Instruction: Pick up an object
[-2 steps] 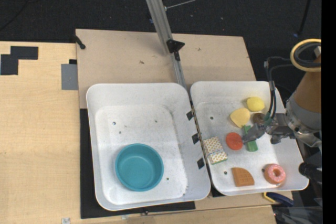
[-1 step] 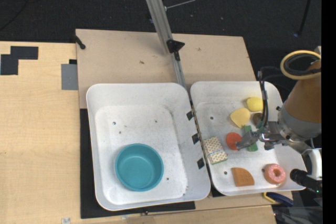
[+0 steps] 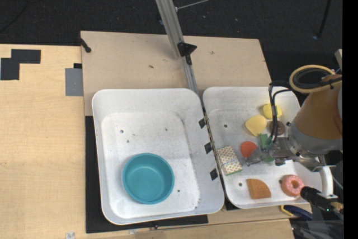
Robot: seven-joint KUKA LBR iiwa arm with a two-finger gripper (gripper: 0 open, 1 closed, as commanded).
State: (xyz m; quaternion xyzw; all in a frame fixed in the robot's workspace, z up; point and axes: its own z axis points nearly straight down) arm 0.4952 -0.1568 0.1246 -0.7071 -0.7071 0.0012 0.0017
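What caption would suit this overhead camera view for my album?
Robot gripper low in the right white bin beside a red ball; round teal bowl in the left white bin.

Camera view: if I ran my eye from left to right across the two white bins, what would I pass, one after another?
Teal bowl in the left bin → speckled block in the right bin → red ball → brown wedge → pink doughnut. The yellow pieces and the claw overlap these sideways, so I leave them out.

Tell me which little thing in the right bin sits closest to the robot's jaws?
The red piece, just left of the gripper; the pink donut and orange piece lie farther.
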